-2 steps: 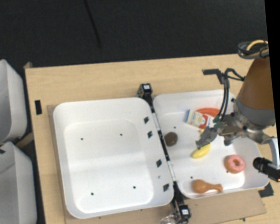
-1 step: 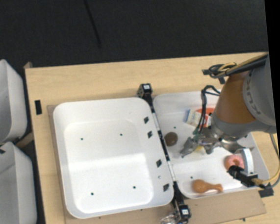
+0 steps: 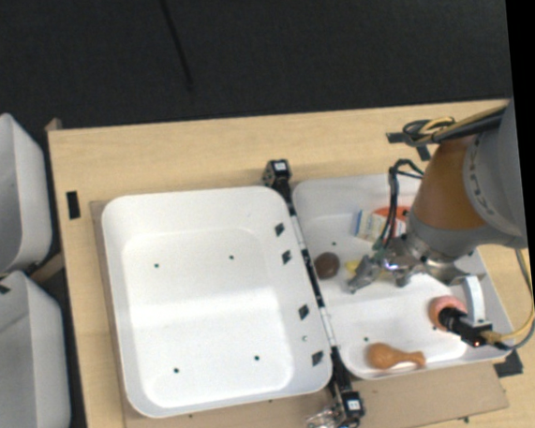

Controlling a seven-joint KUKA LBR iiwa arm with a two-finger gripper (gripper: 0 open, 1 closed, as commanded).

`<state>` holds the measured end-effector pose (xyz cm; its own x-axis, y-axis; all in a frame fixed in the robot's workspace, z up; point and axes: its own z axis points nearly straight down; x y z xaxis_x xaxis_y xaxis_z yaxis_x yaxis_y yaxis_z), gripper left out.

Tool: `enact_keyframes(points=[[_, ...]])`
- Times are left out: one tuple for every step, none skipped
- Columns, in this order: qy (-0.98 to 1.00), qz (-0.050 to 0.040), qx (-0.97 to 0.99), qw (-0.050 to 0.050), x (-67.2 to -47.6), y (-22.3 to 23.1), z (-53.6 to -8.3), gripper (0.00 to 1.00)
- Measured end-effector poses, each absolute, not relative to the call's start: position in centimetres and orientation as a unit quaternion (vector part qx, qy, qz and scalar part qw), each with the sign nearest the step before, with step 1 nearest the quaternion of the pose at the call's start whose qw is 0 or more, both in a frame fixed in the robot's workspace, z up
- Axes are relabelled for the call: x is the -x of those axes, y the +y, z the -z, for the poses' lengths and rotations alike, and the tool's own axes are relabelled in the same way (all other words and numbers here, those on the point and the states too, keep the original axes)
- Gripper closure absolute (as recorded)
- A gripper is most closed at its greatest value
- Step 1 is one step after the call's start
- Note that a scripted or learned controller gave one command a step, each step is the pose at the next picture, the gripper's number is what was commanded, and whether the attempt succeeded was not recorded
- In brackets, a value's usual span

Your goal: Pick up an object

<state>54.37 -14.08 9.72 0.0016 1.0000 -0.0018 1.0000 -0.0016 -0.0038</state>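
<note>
My gripper hangs low over the middle of the right bin, its grey fingers pointing left and down. A small brown round object lies just left of the fingertips, apart from them. Something small and yellow sits right at the fingertips. A tan pear-shaped object lies by the bin's front wall. A pink-red round object rests at the front right. A white, blue and orange packet lies at the back, partly hidden by the arm.
The left bin lies beside the right one, with a black-clipped divider between them. The orange-banded wrist and its cables cover the right bin's back right. White moulded shapes stand off the bench at the left.
</note>
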Motion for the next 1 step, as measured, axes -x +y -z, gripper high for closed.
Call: enact_keyframes(points=[[-0.708,-0.0004,0.706,0.0,-56.28,-14.43,-9.9,0.0]])
